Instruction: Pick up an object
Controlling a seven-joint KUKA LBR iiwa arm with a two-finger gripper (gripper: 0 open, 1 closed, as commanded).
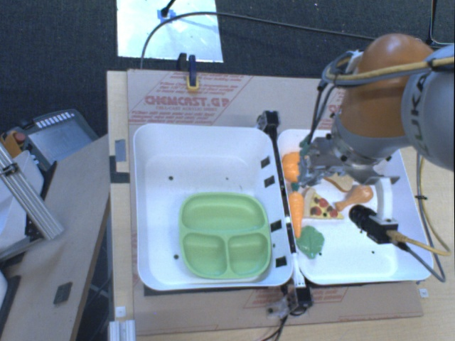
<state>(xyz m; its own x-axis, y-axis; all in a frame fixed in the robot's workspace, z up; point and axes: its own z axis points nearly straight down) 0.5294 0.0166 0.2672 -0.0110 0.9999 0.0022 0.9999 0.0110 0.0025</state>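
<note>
We found the left bin (199, 155) mostly open: its back half lay bare, and only the green plate (226, 234) with 3 compartments took up the front middle. The right bin (348, 261) was tighter. The arm (387, 98) hung over its back half. Along the wall shared by the 2 bins, an orange ball (290, 166), a carrot (296, 206) and a broccoli (311, 241) stood in a row. A pizza slice (322, 207) and a drumstick (353, 197) lay just beside the carrot. The front right corner lay bare.
</note>
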